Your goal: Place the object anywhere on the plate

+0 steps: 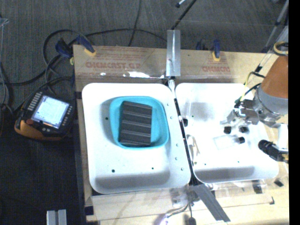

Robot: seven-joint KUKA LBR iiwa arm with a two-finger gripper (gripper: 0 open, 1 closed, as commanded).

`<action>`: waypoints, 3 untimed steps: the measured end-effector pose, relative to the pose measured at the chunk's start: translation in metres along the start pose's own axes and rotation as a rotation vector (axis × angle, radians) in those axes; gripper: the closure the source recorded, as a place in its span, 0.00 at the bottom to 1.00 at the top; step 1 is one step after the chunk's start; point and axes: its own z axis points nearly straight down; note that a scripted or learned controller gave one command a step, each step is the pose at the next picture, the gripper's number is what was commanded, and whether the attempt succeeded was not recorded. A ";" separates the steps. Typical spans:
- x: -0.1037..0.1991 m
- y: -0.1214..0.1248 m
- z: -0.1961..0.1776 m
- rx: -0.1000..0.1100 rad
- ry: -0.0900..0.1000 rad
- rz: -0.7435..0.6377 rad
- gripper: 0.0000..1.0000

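- left bin (96,168): white, shallow, sits left-centre of frame. holds a blue plate (161,125), squarish w/ rounded corners, in the bin's upper half.
- dark ridged block (136,123) lies flat on the plate, roughly centred, long side running top-to-bottom of frame, tilted a little. black/dark grey w/ lengthwise grooves. all of it sits within the plate rim.
- right bin (206,158): white, touching the left bin along the centre seam. faint clear/whitish patch on its floor near centre-right, can't tell what it is.
- gripper (236,125): over the right part of the right bin, right-centre of frame, well apart from plate & block. black fingertips point down toward the bin floor; they look spread w/ a gap between, nothing seen between them.
- arm (276,86): grey w/ orange band, comes in from right edge, upper right of frame.
- wooden backboard (122,62) along top of bench: red stamped lettering, blurry, reads approx "chemcast gp" at upper-left; same sort of stamp repeated upper-right, unreadable.
- clamps (84,43) on the board's top edge, blue/yellow, one upper-left, one upper-right.
- metal upright (173,53) at top centre, above the seam between bins.
- handheld pendant (44,114) on the dark floor, left edge of frame: orange/black body, lit screen, text too small to read. black cables loop from it toward upper left.
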 end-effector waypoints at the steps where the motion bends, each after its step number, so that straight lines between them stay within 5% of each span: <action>1: 0.000 0.000 0.000 0.000 0.000 0.000 0.00; 2: -0.004 -0.053 0.005 0.002 -0.003 0.027 0.00; 3: 0.093 -0.069 -0.005 0.004 -0.001 0.075 0.00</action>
